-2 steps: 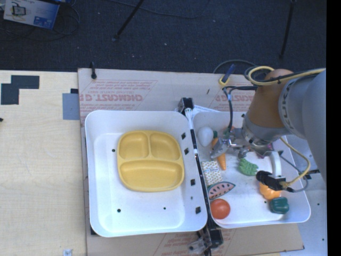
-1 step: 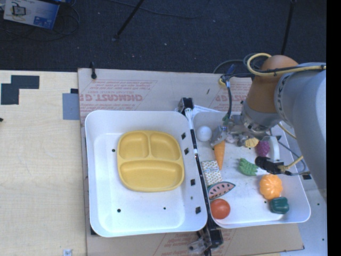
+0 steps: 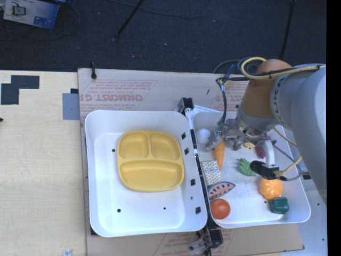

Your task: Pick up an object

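My gripper (image 3: 223,138) hangs low over the upper left part of the right bin (image 3: 298,213), below the grey arm with its orange band. An orange carrot (image 3: 219,156) lies directly under it, its thick end reaching up to the gripper. A small white ball (image 3: 203,136) rests just to the gripper's left. Whether the carrot is gripped is not visible. A green leafy piece (image 3: 245,167) and a purple piece (image 3: 260,150) lie to the gripper's right.
The right bin also holds a checkered piece (image 3: 211,169), a watermelon slice (image 3: 221,189), a red tomato (image 3: 220,208), an orange pepper (image 3: 270,188) and a green pepper (image 3: 278,205). A yellow divided plate (image 3: 150,160) lies in the left bin (image 3: 101,207).
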### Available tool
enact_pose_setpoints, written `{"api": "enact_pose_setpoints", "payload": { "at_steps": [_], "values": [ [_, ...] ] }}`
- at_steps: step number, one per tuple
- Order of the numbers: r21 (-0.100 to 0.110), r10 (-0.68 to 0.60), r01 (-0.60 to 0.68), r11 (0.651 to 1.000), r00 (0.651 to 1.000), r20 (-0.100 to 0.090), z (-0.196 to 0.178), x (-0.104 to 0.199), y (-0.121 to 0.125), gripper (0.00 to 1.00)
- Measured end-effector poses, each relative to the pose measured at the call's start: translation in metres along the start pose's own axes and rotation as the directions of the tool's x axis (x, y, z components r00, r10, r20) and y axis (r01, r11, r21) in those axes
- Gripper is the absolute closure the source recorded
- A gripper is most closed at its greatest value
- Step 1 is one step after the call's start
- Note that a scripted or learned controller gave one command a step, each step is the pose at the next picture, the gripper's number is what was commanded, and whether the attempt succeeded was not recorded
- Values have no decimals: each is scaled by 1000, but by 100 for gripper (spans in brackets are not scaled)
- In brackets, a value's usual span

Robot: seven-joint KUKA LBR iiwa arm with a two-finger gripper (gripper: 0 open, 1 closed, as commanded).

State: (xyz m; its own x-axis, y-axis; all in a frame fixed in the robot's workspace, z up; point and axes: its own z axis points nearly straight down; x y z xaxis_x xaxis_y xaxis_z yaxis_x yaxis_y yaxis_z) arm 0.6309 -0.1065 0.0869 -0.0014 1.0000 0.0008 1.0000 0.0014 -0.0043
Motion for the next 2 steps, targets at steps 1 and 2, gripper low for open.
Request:
{"api": "enact_pose_setpoints", "payload": {
  "at_steps": [1,2],
  "values": [
    [10,4,-4,1000,1000,-1,1,1,10,0],
    [16,5,-5,1000,1000,-5,-9,1,9,100]
  ]
}}
